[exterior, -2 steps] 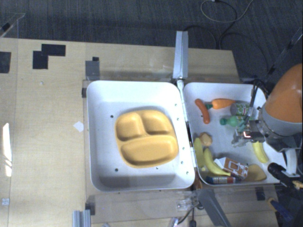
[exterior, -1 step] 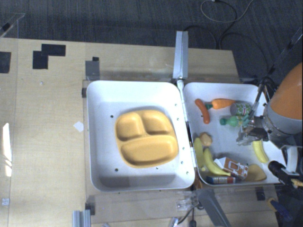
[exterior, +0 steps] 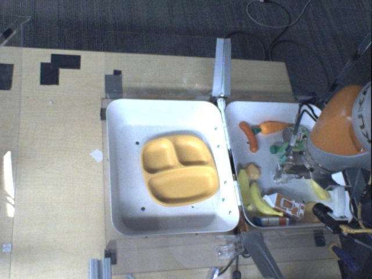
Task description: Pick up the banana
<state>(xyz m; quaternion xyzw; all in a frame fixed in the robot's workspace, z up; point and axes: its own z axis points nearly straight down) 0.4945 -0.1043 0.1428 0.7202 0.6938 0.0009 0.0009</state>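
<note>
The banana (exterior: 261,201) lies yellow and curved near the front left of the right bin (exterior: 264,108), beside a longer yellow-green piece (exterior: 243,188) along the bin's left wall. My gripper (exterior: 289,169) hangs over the middle of the right bin, up and to the right of the banana and apart from it. The grey arm with its orange band (exterior: 337,129) comes in from the right and covers the bin's right part.
The right bin also holds a red sausage (exterior: 250,136), a carrot (exterior: 273,127), a small brown lump (exterior: 252,170), a green item (exterior: 281,149), a small box (exterior: 290,206) and another yellow piece (exterior: 319,189). In the left bin (exterior: 125,156) sits a yellow divided plate (exterior: 179,168).
</note>
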